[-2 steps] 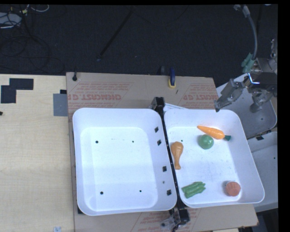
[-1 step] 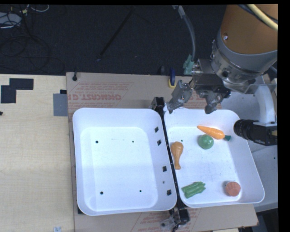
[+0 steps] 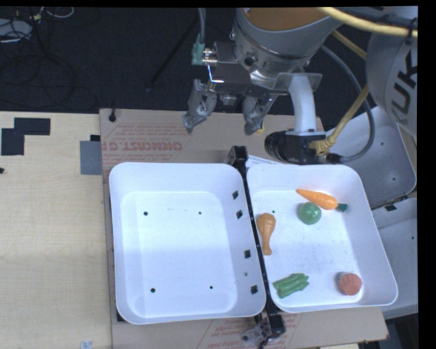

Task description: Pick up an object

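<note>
The grey arm point(image 3: 392, 75) reaches in from the right, its orange band point(image 3: 283, 17) just above the wrist. The gripper point(image 3: 225, 121) hangs high at the top centre, pointing downward, its two fingers point(image 3: 196, 116) spread apart with nothing between them.

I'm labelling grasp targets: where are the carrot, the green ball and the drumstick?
carrot point(image 3: 317, 198), camera view, middle of its orange body.
green ball point(image 3: 308, 213), camera view, its top.
drumstick point(image 3: 266, 225), camera view, its thick end.
</note>
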